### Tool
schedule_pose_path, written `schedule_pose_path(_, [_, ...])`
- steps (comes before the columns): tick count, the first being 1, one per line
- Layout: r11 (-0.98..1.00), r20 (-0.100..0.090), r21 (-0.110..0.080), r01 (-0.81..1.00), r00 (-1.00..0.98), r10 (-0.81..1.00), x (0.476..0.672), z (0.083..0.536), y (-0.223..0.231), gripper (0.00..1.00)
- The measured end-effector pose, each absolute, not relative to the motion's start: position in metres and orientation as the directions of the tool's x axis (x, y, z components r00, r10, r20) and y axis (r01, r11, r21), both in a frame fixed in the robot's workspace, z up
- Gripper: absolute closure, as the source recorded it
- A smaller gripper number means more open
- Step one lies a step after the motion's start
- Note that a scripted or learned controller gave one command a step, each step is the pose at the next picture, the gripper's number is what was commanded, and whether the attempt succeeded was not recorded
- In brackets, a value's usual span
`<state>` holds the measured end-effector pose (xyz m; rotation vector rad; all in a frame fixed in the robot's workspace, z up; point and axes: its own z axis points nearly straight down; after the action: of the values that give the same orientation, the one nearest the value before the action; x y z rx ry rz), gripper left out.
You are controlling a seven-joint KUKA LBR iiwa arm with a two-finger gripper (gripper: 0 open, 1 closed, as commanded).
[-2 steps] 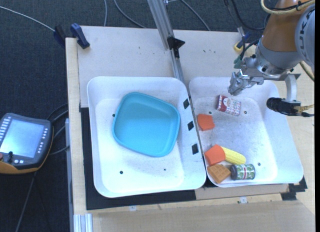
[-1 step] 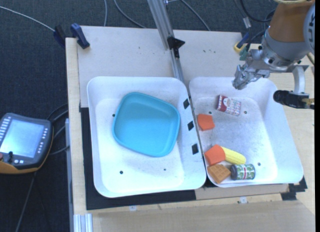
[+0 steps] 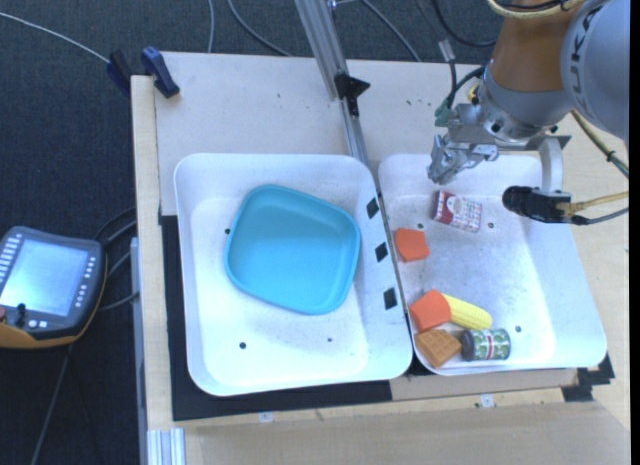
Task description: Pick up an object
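My gripper (image 3: pixel 447 166) hangs over the far part of the right bin (image 3: pixel 540 283), its fingers pointing down with nothing between them. Just below it lies a small red and white box (image 3: pixel 457 211), apart from the fingertips. Nearer the divider sits an orange block (image 3: pixel 411 244). At the bin's front stand a red-orange block (image 3: pixel 430 309), a yellow corn cob (image 3: pixel 467 311), a tan waffle-like piece (image 3: pixel 437 347) and a small green-labelled can (image 3: pixel 486 344) lying on its side.
A light blue square plate (image 3: pixel 293 247) lies in the left bin (image 3: pixel 200 253). A metal rail (image 3: pixel 325 28) slants down to the divider between the bins. A handheld pendant (image 3: pixel 45 283) sits off the bench at left. Cables run along the floor behind.
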<state>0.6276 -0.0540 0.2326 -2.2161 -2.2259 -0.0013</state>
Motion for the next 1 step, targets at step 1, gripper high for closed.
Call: schedule_pose_path(1, [0.005, 0.001, 0.0, 1.0, -0.005, 1.0, 0.625, 0.2239, -0.0017, 1.0])
